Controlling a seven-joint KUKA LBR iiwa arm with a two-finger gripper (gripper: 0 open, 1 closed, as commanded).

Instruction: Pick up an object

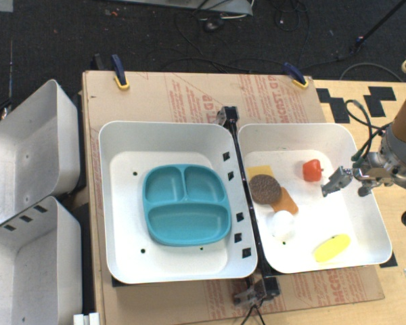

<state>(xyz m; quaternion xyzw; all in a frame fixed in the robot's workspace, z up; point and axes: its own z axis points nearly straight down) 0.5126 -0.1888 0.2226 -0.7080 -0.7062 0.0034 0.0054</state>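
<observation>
The right bin (pixel 365 212) holds several small items. A red piece (pixel 312 170) lies near its middle back. A yellow block (pixel 259 172), a brown round piece (pixel 264 189) and an orange piece (pixel 288 202) cluster at its left side. Below them rests a white ball (pixel 281 223), and a yellow oblong piece (pixel 331 248) lies near the front. My gripper (pixel 350 183) hangs over the bin's right part, just right of the red piece. It is open, with nothing between its fingers.
The left bin (pixel 122 181) contains a teal divided plate (pixel 187 204). A black divider (pixel 243 202) runs between the bins. Two spare white bins (pixel 27 181) sit off the bench at the left. Clamps (pixel 121 73) pin the cardboard base at the back.
</observation>
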